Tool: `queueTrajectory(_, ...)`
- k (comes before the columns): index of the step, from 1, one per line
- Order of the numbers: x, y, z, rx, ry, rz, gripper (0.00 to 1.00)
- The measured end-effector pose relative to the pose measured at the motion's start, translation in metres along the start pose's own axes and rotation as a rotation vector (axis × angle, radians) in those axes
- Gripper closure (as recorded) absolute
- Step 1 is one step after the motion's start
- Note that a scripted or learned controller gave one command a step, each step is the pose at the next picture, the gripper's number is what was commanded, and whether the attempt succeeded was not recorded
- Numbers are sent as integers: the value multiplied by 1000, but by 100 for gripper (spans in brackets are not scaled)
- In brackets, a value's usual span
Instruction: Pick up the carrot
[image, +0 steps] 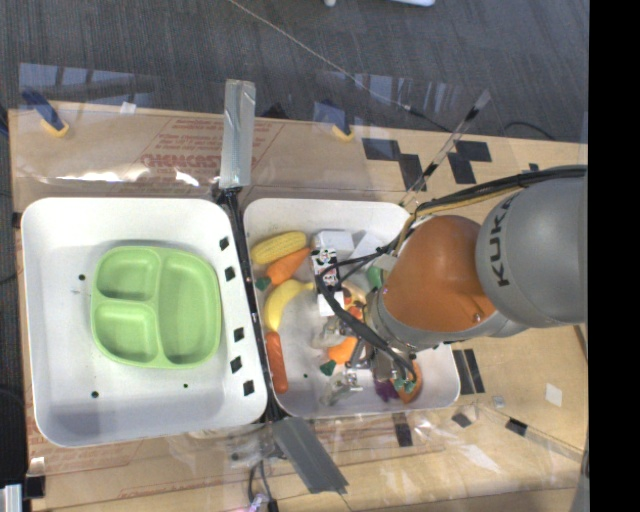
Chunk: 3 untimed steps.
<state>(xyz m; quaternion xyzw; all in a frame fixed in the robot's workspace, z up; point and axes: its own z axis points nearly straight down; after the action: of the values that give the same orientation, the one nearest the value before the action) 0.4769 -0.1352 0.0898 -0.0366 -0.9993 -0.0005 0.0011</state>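
Orange, and lying aslant near the upper left of the right bin, the carrot sat between a corn cob above it and a banana below, touching or nearly touching both. Crowded that way, it offered little free room along its sides, and its long axis ran toward the upper right of the frame.

Further down the same bin's left wall lay a thin red-orange piece, perhaps a chilli; it could be mistaken for the target. The arm came in from the right of the frame and hung over the bin's middle and lower right, with the gripper low among small mixed items, well apart from the carrot. Whether it was parted or closed, or pinching anything, I could not tell: cables and clutter muddled that spot.

At the left of the frame, the left bin held only a green divided plate, lying flat.

The orange wrist band covered much of the right bin's floor, so anything beneath it stayed hidden. A purple item near the gripper was too small to name.
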Motion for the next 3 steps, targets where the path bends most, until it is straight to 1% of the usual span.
queueTrajectory(1, 3, 36, 1, -2, 5, 18, 0)
queueTrajectory(2, 0, 3, -44, 1, -2, -7, 0)
queueTrajectory(3, -2, 7, 0, 0, 4, 168, 0)
